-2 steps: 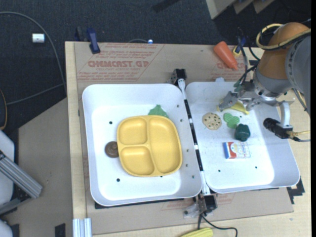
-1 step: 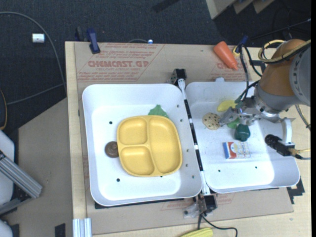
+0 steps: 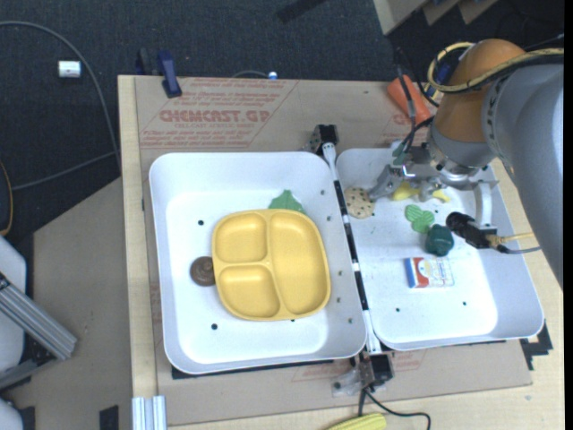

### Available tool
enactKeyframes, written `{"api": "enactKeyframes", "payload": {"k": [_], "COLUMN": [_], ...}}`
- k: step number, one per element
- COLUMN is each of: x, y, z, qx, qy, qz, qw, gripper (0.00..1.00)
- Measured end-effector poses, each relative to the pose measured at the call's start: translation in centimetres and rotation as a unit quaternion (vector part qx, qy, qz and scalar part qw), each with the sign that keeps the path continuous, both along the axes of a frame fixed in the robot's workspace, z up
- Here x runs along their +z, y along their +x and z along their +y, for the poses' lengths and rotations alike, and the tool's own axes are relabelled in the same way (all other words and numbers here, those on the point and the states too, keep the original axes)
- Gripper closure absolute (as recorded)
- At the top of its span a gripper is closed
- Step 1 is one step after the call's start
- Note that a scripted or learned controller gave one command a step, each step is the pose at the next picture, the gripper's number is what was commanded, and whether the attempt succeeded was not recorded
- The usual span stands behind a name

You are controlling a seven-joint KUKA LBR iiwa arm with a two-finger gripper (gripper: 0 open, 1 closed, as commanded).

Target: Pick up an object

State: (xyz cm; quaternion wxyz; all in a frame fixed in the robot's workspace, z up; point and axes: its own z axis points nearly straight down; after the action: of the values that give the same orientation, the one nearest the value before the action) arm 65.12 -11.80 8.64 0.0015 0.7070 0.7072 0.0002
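My gripper [image 3: 407,183] hangs low over the back of the right bin [image 3: 501,316], open, with its fingers spread to either side of a small yellow object [image 3: 408,187]. I cannot tell whether they touch it. Just in front of it lie a light green piece [image 3: 418,214] and a dark teal lump [image 3: 439,238]. A round speckled cookie [image 3: 360,202] lies to the gripper's left by the bin wall. A small white, red and blue packet [image 3: 428,272] rests mid-bin.
The left bin [image 3: 170,240] holds a yellow divided plate [image 3: 270,264], a brown disc [image 3: 203,270] at the plate's left and a green leaf-like piece [image 3: 286,201] behind it. The arm's grey and orange wrist [image 3: 470,106] looms over the right bin's back right corner.
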Motion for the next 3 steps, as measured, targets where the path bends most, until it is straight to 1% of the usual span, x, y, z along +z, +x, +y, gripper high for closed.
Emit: {"api": "enactKeyframes", "payload": {"k": [1,2,3], "x": [8.1,1.1,2.4], "y": [1.6,1.9,2.0], "z": [-2.9,-2.8,-2.9], "qx": [0.0,0.001,0.001], "qy": [-0.0001,-0.0015,-0.0042], "qz": [-0.001,-0.005,-0.008], "qw": [1.0,1.0,1.0], "gripper": [0.0,0.0,1.0]}}
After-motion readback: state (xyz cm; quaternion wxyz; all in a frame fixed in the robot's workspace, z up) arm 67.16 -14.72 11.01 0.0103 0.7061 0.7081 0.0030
